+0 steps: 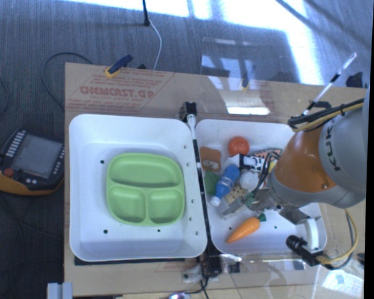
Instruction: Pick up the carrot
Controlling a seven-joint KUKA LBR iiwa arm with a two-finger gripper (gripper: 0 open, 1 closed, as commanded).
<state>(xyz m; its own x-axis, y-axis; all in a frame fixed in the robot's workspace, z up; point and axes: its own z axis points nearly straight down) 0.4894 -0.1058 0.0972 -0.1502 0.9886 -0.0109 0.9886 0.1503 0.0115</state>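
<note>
Camera view, looking down at a slant on a counter [115, 88] bearing two white bins side by side. Off its left edge a handheld control pendant [28, 162] lies on the dark floor. The left bin [89, 136] holds one thing, a green tray [146, 188] with three compartments, lying flat near the middle. The right bin [275, 241] is crowded: a brown card [210, 157] near its left wall, a blue bottle [226, 181] lying tilted just beside it, an orange-red ball [238, 145] toward the far wall, and some small black-and-white items near the arm that are too jumbled to name. The carrot [244, 229], orange with a green tip, lies slantwise near the bin's front wall, apart from the bottle and close below the pincer [249, 202]. The arm [315, 165] reaches in from the right, its orange band over the bin's right half. Whether the pincer stands apart or together cannot be told, because clutter and wires blur it; nothing is visibly held. Judged from this, the step in hand is the approach to the carrot. Doing it well would mean coming down over the carrot's thicker middle and closing across its narrow width rather than along its length. It should also keep clear of the front wall and of the bottle to the left.
</note>
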